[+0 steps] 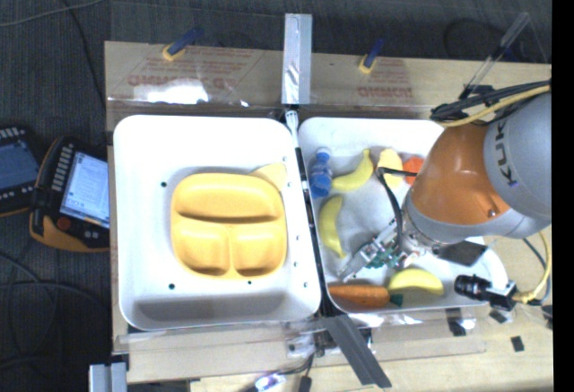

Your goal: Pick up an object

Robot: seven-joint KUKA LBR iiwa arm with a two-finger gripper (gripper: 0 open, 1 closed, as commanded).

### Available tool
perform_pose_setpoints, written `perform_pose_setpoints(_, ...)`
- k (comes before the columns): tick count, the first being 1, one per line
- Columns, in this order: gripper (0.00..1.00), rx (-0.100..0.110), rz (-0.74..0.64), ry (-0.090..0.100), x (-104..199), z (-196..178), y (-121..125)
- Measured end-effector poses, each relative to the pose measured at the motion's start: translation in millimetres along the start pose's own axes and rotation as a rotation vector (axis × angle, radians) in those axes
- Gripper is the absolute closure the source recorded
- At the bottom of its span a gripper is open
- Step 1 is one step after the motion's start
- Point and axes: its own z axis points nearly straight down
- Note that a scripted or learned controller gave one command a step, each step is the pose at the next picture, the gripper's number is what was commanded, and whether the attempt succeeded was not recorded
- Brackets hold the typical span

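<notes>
The arm [466, 179] reached down into the right bin [309, 135], and its pincer [375, 256] sat low among a crowd of toy food. Whether the pincer was open or closed could not be told: its tip was a small tangle of metal and wires, and nothing could be seen between the fingers.

Just beside the tip lay a yellow banana [415, 281], and the orange carrot [359, 295] lay along the near wall just below it. Another yellow banana piece [331, 224] lay upright to the left, close to the divider, with a third banana [355, 173] and a blue bottle [319, 173] further up the bin. A small orange item [411, 167] peeked out near the arm's body.

The risk here looked to be crowding. With the banana and carrot almost touching and both hard against the wall, the fingers could well have closed on neither, or nudged one aside and clipped only an edge that would slip on lifting. Smooth, curved plastic fruit would likely roll out of a shallow pinch. The loose black cable [387, 193] hanging by the wrist might also have snagged an item.

The left bin [126, 202] held a yellow divided tray [229, 224], well apart from the work.
</notes>
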Motion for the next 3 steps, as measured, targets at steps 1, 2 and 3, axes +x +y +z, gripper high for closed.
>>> perform_pose_setpoints(1, 1.00, -0.002, -0.001, 0.004, 0.4, -8.0, 1.9)
perform_pose_setpoints(2, 1.00, 0.003, 0.150, -0.003, 18.8, -133.3, 57.9)
perform_pose_setpoints(3, 1.00, 0.006, 0.415, -0.002, 13.8, -119.1, 74.1)
